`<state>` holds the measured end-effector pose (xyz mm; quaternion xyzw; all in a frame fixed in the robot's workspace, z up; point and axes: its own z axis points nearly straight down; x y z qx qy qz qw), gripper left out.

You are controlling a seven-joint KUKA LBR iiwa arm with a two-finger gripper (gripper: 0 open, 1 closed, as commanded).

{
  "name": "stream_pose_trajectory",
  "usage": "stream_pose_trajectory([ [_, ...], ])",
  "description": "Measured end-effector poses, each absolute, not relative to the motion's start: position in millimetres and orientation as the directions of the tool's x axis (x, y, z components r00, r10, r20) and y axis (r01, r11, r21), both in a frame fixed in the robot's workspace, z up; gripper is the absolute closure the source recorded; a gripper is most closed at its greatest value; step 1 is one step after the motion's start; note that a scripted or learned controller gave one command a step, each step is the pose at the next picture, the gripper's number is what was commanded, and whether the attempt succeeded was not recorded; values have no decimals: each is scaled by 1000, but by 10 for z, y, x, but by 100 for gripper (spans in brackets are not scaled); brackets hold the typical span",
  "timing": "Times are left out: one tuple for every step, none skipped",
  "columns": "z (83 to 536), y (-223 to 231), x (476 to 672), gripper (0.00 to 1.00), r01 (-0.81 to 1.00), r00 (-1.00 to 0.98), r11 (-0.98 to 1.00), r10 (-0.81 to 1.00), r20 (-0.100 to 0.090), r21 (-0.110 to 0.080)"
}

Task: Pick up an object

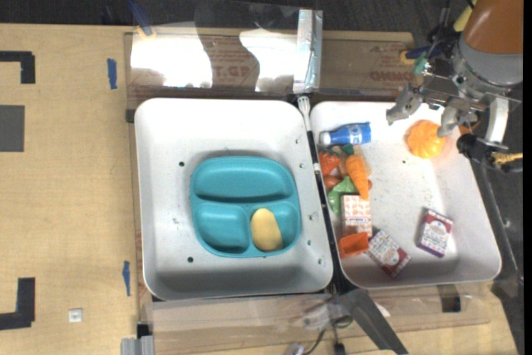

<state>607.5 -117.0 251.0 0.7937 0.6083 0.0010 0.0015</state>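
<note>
Camera view shows, at the left, the left bin (158, 179) with a teal divided tray (241, 204) in it, and a yellow potato-like piece (266, 229) lies in the tray's lower right compartment. In the right bin (465, 253) a crowd of things lies along the left wall: a blue and white bottle (346, 135), a carrot (357, 173), small printed boxes (357, 214). Further right, a purple packet (435, 233) lies alone, and an orange fruit (425, 139) lies near the top edge.

The gripper (429, 114) hangs just above the orange fruit, with its fingers (405, 106) spread apart and nothing between them. I judge the fruit is the target. To do it well, the arm should come straight down so the two fingers pass on both sides of the fruit, then close at its widest part, because a round thing can slip out.

The fruit's top is partly covered by the gripper, and the arm is cut off at the right edge. The printing on the boxes is too small to read.
</note>
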Motion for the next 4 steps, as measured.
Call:
stream_pose_trajectory([
  [1063,-1452,5806,0,948,319,-319,948,-1,-10],
  [917,-1223,6450,0,925,379,-379,925,2,9],
  [1052,-1203,6483,100,927,376,-376,927,7,16],
  [926,-1122,6709,100,835,549,-549,836,5,14],
])
